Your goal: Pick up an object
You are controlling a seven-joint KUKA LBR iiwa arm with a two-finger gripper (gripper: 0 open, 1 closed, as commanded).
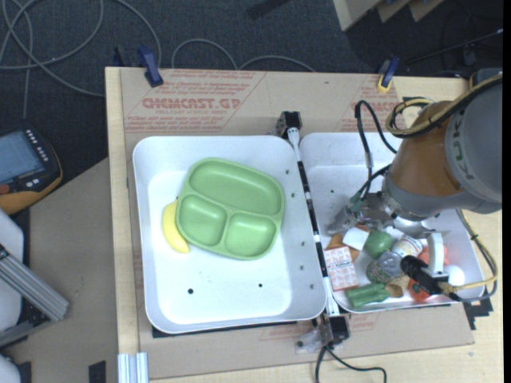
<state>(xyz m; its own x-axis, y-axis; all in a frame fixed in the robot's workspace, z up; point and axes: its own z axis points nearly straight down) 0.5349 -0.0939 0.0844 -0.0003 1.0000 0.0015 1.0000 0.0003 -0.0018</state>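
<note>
We look down on a pale bench (239, 349) covered by a printed cardboard sheet (192, 102) that bears two white bins. Nearest to us, along the near wall of the right bin (335, 162), lies a heap of small objects (375, 266). Among them are a green tube (367, 296), a red-and-white card (339, 266) and a green cap-like piece (377, 242), all packed close together. Just beyond, over the far side of that heap, the gripper (357, 214) sits low inside the bin, largely covered by the grey arm (447, 166) with its orange band. We cannot tell whether the jaws are open or closed, and we see no object held. The metal tip seems to meet the edge of the heap, though the wrist hides any contact. We judge the task not yet done: every piece appears to rest on the bin floor, so a secure grasp and the lift are left. Across the divide, the left bin (223, 294) holds a green divided plate (231, 210) with a yellow piece (172, 230) tucked against its left side, well apart from the gripper. Farther back, blue clamps (149, 64) pin the cardboard, and cables (80, 22) trail over the dark floor.
</note>
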